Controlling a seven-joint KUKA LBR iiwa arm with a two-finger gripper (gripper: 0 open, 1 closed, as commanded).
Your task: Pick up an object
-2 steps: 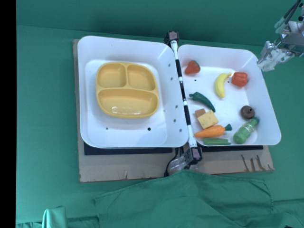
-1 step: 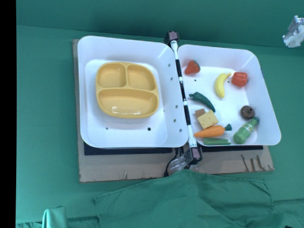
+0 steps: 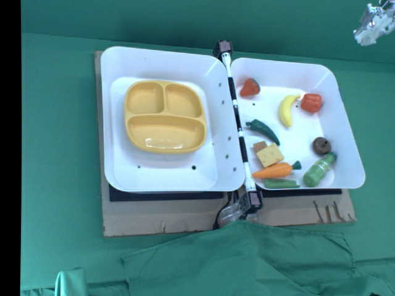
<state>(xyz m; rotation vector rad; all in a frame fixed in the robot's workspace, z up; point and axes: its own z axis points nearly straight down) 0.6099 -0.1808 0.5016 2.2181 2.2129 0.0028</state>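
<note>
Green cloth (image 3: 247, 264) drapes the table's near edge. Toy foods, a carrot (image 3: 271, 171) and banana (image 3: 286, 110) among them, fill the right bin (image 3: 345, 134); my claw (image 3: 373, 26) hovers beyond its far right corner, grip unreadable.

Both white bins (image 3: 123, 184) look like smooth moulded plastic w/ a soft sheen. Yellow divided plate (image 3: 165, 116), left-centre of frame, is glossy plastic; highlights along its lower rim. Toy foods in the right bin read as shiny plastic: banana (image 3: 286, 110), red pepper (image 3: 311, 102), green bottle (image 3: 318, 171), carrot (image 3: 273, 171). Brown round piece (image 3: 321, 145) looks matt. Base board (image 3: 154, 221) under the bins is matt brown cardboard, rough at lower right edge. Green cloth (image 3: 247, 258) at bottom is matt fabric, creased. Gripper (image 3: 373, 26), upper right, is pale metal w/ a dull shine.
</note>
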